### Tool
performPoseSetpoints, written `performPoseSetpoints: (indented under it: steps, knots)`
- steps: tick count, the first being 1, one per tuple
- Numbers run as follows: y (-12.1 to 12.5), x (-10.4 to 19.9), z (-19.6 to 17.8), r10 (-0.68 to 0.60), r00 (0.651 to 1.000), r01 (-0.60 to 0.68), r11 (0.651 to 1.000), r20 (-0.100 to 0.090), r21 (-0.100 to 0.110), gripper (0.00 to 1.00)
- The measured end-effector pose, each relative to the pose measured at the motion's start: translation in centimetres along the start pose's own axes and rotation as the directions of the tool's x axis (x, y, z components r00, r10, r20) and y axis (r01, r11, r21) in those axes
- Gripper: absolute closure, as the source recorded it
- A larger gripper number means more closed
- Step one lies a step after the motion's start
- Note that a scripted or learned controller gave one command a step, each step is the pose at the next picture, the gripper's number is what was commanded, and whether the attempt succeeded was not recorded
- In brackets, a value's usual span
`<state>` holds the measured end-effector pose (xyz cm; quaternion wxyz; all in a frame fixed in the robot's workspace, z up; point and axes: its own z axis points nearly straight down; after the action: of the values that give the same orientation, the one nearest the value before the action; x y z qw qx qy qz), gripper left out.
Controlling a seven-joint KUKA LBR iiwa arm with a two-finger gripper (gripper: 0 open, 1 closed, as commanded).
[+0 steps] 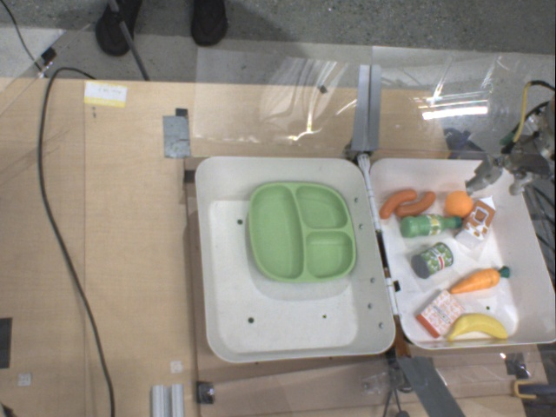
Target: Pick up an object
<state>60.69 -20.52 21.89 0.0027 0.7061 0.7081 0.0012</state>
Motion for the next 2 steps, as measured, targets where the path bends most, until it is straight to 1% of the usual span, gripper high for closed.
performPoseSetpoints:
  steps: [1, 2]
  knots:
    - [-3.0, 1.1, 9.2, -0.134, 0.991, 0.134, 0.991, 0.002, -0.004, 0.0]
    - [1.6, -2.6, 11.2, -0.312, 0.95, 0.312, 0.95, 0.019, -0.021, 0.0]
